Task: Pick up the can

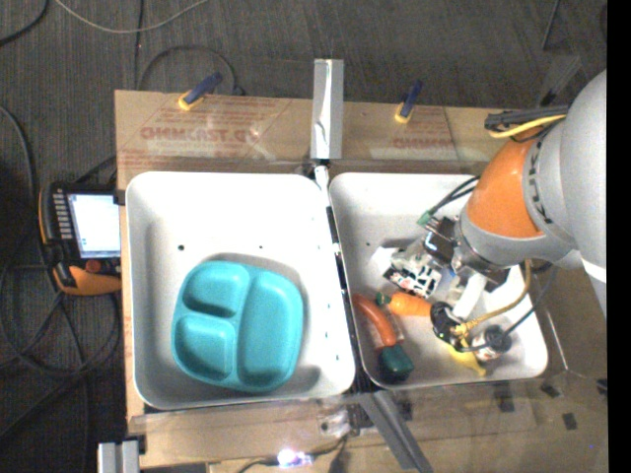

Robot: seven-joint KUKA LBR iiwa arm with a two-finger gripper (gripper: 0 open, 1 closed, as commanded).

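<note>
A: Claw [432,268] first. Where is it?

B: Low in the right bin [394,193], near the middle, a little toward the dividing wall. The arm's orange band sits above it to the right. How wide it is open, cannot tell; the wrist hides that.

A: Holding anything?

B: Nothing I can confirm in its grasp. A small white thing with dark and red print lies right at its tip. I take that for the can [412,280], though not with certainty. Touching or just under the claw: can't tell which.

A: Rest of that bin?

B: An orange carrot [408,304] just below the can. Beside it, nearer the dividing wall, a red-orange piece [379,323] lies at a slant. At its near end is a dark green lump [396,364], close to the bin's front rim.

A: Left bin [143,254]?

B: One teal plate [239,325] with three sections, lying flat toward the near side. Nothing on it.

A: Surroundings?

B: Both bins sit on a brown tabletop [197,131] with faint red lettering. Two clamps, left [200,90] and right [409,99], grip its far edge, and a metal post [327,106] stands between them. Off the left side is an orange handset [84,233] with a lit screen. The floor [414,18] is grey carpet with loose cables.
</note>
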